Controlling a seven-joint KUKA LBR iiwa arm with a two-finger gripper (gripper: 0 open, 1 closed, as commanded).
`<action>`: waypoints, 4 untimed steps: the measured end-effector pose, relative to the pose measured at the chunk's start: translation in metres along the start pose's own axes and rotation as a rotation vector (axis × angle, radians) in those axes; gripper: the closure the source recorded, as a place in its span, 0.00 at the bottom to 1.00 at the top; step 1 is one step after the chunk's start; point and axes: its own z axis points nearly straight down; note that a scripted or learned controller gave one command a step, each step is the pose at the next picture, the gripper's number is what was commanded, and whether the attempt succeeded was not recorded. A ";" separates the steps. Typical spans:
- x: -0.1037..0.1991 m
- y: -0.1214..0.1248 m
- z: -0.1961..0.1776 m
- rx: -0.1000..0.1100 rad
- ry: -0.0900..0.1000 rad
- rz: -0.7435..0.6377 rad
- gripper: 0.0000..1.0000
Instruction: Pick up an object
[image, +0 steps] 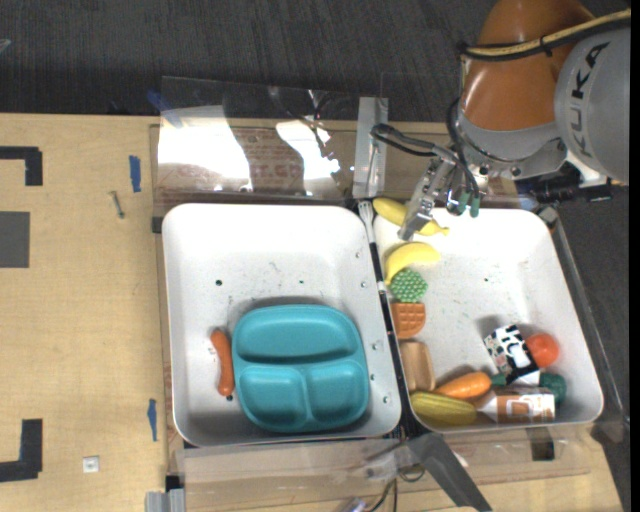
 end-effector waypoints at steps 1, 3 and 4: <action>-0.006 0.017 0.001 -0.002 -0.004 -0.188 1.00; 0.004 0.000 -0.020 0.000 0.002 -0.280 1.00; -0.007 0.000 -0.037 -0.001 -0.006 -0.363 1.00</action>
